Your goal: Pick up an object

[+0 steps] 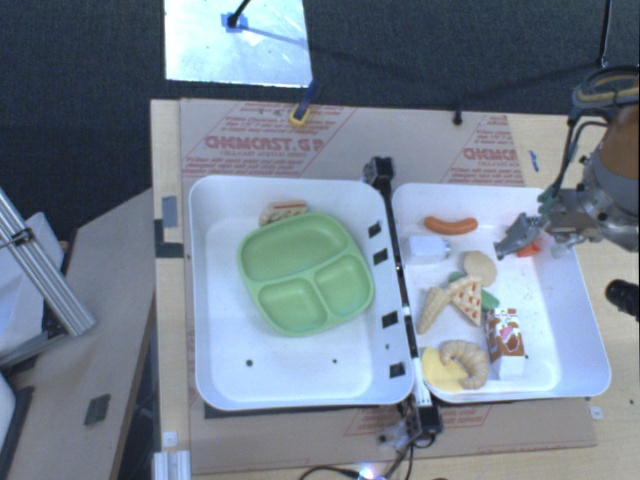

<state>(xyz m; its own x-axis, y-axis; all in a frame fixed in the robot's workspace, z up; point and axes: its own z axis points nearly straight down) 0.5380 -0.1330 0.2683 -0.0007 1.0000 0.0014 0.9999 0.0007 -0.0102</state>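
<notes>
You had the gripper (520, 236) at the right of the frame, over the upper right part of the right bin (575, 313); I couldn't tell its state from this angle. A small red-orange piece (529, 250) sat just under its tip, too hidden to identify or call held.

Candidate objects in that bin: an orange-red sausage (450, 225), long and slim, lying level near the top edge; a pale blue-white block (427, 247) just below it; a round tan biscuit (480, 266); a cone-shaped tan piece (433, 308) beside a waffle-patterned wedge (466, 299); a croissant (464, 361) on a yellow disc (437, 370) at the bottom; a red-and-white carton (506, 341) lying to their right.

The left bin (215, 318) carried a green three-compartment tray (305, 272), with a toast-like item (283, 211) poking out behind its upper edge. Both bins sat on the surface (110, 298).
</notes>
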